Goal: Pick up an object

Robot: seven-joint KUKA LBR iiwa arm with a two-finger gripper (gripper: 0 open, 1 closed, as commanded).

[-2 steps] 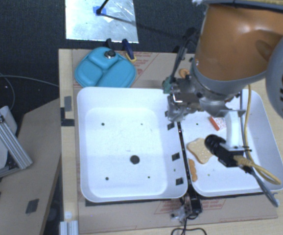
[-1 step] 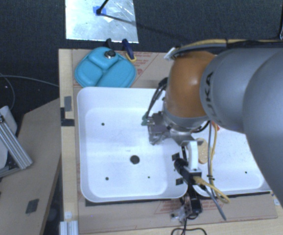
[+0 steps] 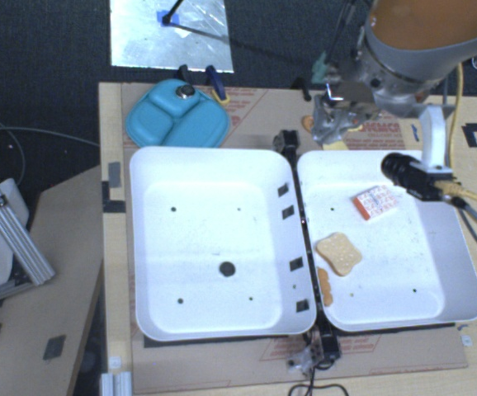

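In the right bin (image 3: 436, 299) lie a small red and white box (image 3: 375, 203), a tan slice of toast (image 3: 339, 253) and a thin orange-brown piece (image 3: 324, 287) against the left wall. A small dark round disc (image 3: 227, 269) rests in the left bin (image 3: 152, 221). My gripper (image 3: 332, 127) hangs over the far edge of the right bin, up and left of the box, and touches none of the objects. Nothing shows between it and the bin floor.
A blue lidded container (image 3: 178, 115) sits behind the left bin. A shiny metal sheet (image 3: 170, 21) lies farther back on the dark floor. A black hinge strip (image 3: 298, 221) runs between the two bins.
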